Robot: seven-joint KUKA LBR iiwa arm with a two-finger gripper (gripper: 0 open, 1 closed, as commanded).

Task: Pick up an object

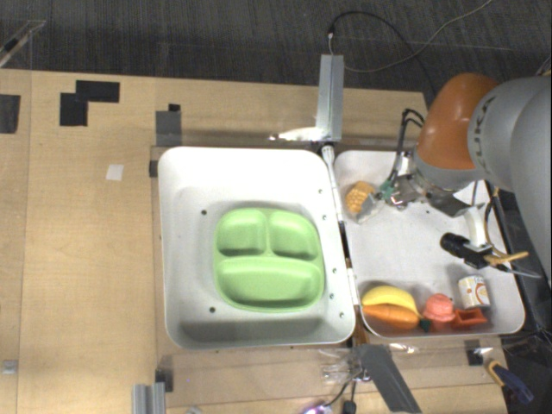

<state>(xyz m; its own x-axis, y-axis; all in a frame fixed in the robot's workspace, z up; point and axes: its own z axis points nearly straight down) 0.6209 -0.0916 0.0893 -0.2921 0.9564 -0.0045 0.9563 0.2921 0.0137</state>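
Note:
In the right bin [414, 235], my gripper [385, 195] is low at the far left corner. It is right beside a small yellow-orange textured object [358, 198], on that object's right side. The view does not show whether the two are touching. Along the bin's near wall lie a yellow banana [388, 297], an orange carrot-like piece [393, 316], a pink object [438, 307], a small red-orange block [470, 318] and a small white can [473, 291].
The left bin [185, 231] holds a green divided plate [268, 258]. A metal post [331, 93] stands behind the wall between the bins. The grey arm with its orange band [448, 132] covers the right bin's far right corner.

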